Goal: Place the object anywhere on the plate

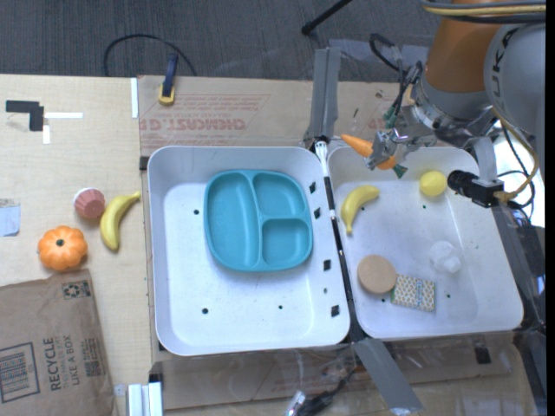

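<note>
1. Carrot [357, 145]: you see the orange carrot pinched between the gripper [381, 152] fingers, hanging over the upper left corner of the right bin [486, 310].
2. The blue three-section plate [258, 219] lies in the left bin [173, 258], centre frame, well apart from the carrot.
3. In the right bin, you find a banana [356, 203], a lemon [433, 183], a tan round disc [377, 275] and a patterned sponge [414, 293].

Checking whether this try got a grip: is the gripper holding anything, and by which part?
Yes. The gripper holds the orange carrot by its thick end, its pointed tip sticking out toward the blue plate, above the right bin's far corner.
</note>
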`<state>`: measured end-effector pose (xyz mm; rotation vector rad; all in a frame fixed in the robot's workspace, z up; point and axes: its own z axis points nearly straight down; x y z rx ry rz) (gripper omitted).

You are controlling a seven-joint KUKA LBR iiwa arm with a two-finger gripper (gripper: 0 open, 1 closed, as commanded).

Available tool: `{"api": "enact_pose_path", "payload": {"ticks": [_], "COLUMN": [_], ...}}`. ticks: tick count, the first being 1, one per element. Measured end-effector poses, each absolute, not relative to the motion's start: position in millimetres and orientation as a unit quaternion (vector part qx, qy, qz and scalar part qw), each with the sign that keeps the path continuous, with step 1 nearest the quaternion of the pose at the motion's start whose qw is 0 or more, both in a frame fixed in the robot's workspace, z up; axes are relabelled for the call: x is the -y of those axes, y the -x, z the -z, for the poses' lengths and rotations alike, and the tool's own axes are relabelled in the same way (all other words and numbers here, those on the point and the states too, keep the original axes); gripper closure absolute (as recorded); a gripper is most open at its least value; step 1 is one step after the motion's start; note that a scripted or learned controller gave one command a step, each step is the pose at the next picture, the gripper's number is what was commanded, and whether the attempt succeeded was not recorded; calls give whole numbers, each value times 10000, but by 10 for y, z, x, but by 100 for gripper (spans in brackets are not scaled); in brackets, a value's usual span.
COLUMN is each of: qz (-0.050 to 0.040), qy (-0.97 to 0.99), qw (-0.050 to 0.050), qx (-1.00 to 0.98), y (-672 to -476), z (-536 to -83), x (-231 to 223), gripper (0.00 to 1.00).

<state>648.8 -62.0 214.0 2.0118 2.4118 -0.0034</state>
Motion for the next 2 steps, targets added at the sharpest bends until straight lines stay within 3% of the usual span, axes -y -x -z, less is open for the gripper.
{"api": "enact_pose_path", "payload": {"ticks": [1, 2], "qz": [11, 13], "qy": [-6142, -6467], "qw": [-3, -1], "qx": [-7892, -7628], "y": [-6142, -6169], "z": [-1908, -1907], "x": [10, -786], "gripper": [100, 100]}}
